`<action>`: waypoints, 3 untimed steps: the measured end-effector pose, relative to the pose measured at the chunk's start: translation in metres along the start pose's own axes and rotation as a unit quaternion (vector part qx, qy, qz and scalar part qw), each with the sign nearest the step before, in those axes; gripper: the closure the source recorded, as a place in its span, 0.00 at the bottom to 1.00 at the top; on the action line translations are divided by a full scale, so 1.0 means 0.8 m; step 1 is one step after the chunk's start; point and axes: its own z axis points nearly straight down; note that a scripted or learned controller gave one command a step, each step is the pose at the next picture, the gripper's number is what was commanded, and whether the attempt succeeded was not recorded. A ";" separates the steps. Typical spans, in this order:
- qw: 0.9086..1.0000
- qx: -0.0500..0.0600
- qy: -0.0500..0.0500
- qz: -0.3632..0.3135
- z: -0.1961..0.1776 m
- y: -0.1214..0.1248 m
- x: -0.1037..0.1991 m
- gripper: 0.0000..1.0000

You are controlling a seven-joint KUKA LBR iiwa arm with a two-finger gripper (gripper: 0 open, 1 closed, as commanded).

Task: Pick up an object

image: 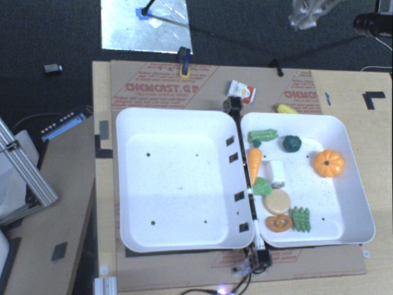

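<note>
The right bin (pixel 350 195) holds several toy foods: an orange pumpkin (pixel 328 163), a dark green broccoli head (pixel 291 143), a green vegetable (pixel 263 136), a carrot (pixel 254 161), a white cylinder (pixel 277 173), a tan round piece (pixel 277 201), a brown pretzel (pixel 279 224) and a green pea pod (pixel 300 219). My gripper (pixel 307 10) hangs high at the top right, beyond the bench's far edge and well apart from every object. Nothing is seen in it.
The left bin (pixel 178 177) lies beside the right one, joined by a black hinge strip (pixel 242 171). A yellow banana (pixel 286 109) and a small red-white carton (pixel 241 91) lie on the cardboard behind the bins. A metal frame (pixel 24 171) stands at far left.
</note>
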 end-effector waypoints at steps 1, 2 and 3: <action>1.000 0.008 -0.002 0.006 0.012 0.014 -0.088 1.00; 1.000 0.011 0.000 0.006 0.063 -0.133 -0.135 1.00; 1.000 0.006 -0.002 0.001 0.024 -0.018 -0.140 1.00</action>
